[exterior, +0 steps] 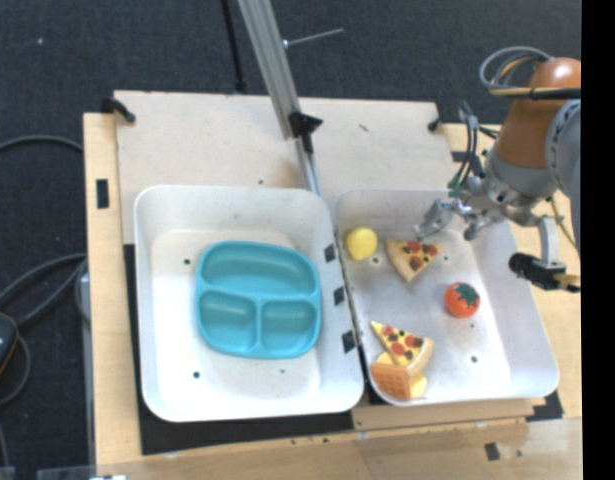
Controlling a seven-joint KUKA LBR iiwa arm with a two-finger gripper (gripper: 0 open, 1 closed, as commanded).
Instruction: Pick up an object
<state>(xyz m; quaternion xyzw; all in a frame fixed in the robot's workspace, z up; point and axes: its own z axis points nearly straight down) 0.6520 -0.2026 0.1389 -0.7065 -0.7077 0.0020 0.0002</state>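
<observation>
The right bin (507, 358) holds a yellow ball (362, 243), a pizza slice (412, 257), a red tomato (463, 299) and a second pizza slice (401, 356) at the front. My gripper (449, 220) hangs over the bin's back right part, just right of and above the upper pizza slice. Its fingers are spread apart, with nothing between them. The arm's orange band (532, 108) shows at the right.
The left bin (167, 368) holds a teal divided tray (257, 298). A slanted metal pole (272, 58) runs down to the gap between the bins. Cables hang beside the wrist at the right.
</observation>
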